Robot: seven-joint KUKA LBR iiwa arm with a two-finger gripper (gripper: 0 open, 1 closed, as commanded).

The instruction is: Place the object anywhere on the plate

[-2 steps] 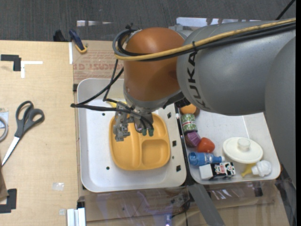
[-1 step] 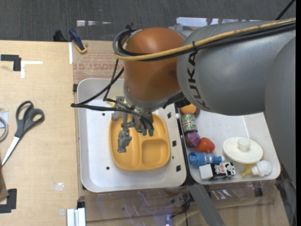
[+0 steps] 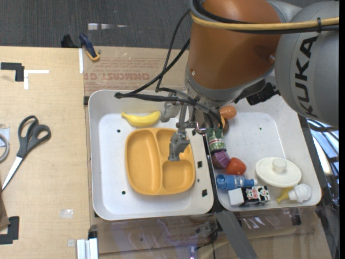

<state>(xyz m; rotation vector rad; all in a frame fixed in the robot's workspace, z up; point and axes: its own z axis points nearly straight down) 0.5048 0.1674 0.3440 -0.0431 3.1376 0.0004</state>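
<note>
1. Camera view, layout: two shallow white bins sit side by side on the tabletop. The left bin [image 3: 102,161] holds a yellow divided plate [image 3: 145,163] and a banana [image 3: 141,118] lying just beyond the plate's far rim, its long axis running left to right.
2. Camera view, right bin [image 3: 264,125]: it carries a clutter of small things along its left and near sides, among them a green bottle [image 3: 216,140], a purple piece [image 3: 221,158], a blue bottle [image 3: 233,182], a white lidded dish [image 3: 277,170] and an orange ball [image 3: 228,111] close by the wrist.
3. Camera view, arm: the gripper [image 3: 177,144] hangs over the plate's right-hand compartments, near the divider. Whether anything sits between the fingers I cannot tell; the metal parts blur together there, so their state stays unsettled.
4. The relation that matters: if the banana is the object meant, it lies up and to the left of the gripper, just beside the plate's far edge, and its long axis crosses the line of approach. If the gripper already carries something, the plate is directly beneath it.
</note>
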